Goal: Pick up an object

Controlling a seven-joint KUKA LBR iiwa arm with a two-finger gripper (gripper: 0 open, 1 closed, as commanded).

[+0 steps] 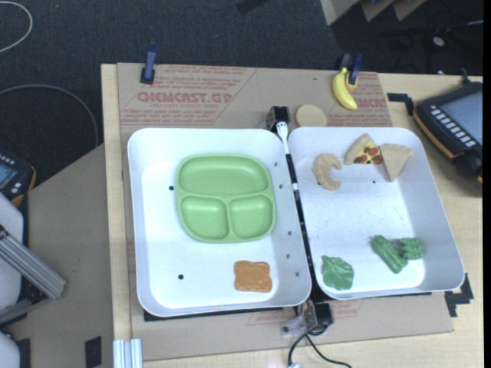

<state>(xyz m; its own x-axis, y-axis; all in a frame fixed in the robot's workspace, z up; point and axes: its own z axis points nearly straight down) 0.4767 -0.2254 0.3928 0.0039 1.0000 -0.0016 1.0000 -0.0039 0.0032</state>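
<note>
Centred toward the far half of left white bin (146, 228): green three-compartment plate (226, 196), a margin of bare floor on every side, widest on the near side. Nearer than the plate and slightly right, flat on the bin floor: orange-brown toast piece (252, 276), apart from the plate and close to the bin's near rim. Right of the plate, past the shared bin edge, in right white bin (433, 213): tan croissant (328, 171), pizza slice (363, 151) and tan wedge (394, 159) along the far side; green leaf (337, 272) and green stalks (396, 251) close to the near rim; broad bare floor between the two groups. Beyond the plate to the right, outside the bins on the cardboard: tan disc (311, 116), yellow banana (344, 90). Gripper opening and hold: cannot tell.
</note>
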